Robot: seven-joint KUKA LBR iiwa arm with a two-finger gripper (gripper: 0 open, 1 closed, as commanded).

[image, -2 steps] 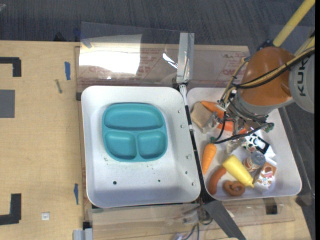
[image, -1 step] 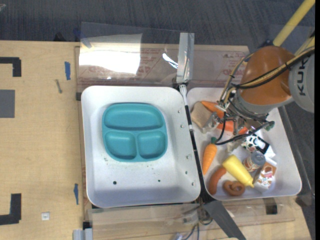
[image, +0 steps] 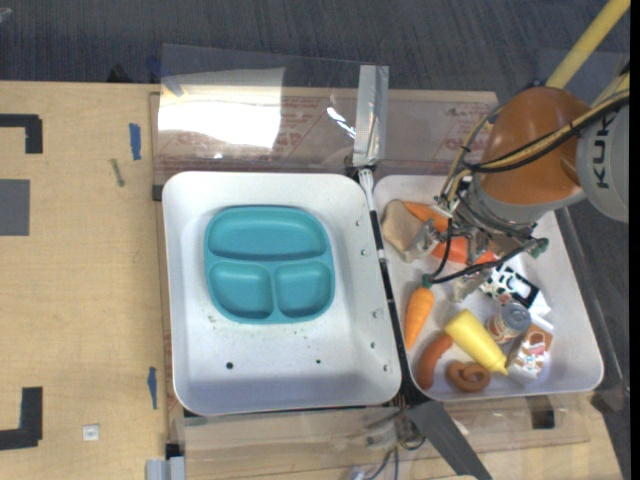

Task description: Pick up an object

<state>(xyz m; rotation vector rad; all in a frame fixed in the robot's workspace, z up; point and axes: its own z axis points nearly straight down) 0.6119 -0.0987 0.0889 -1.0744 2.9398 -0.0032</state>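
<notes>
Claw point(image: 462, 258) low in right bin point(image: 585, 353), jaw state cannot tell. Carrot point(image: 418, 313) just below-left, yellow piece point(image: 476, 340) below, brown block point(image: 400, 226) left, teal tray point(image: 268, 262) far left.

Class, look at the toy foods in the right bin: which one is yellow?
The corn cob, lying slantwise near the bin's middle. It alone is yellow; the carrot beside it is orange and the sausage below is reddish brown.
</notes>
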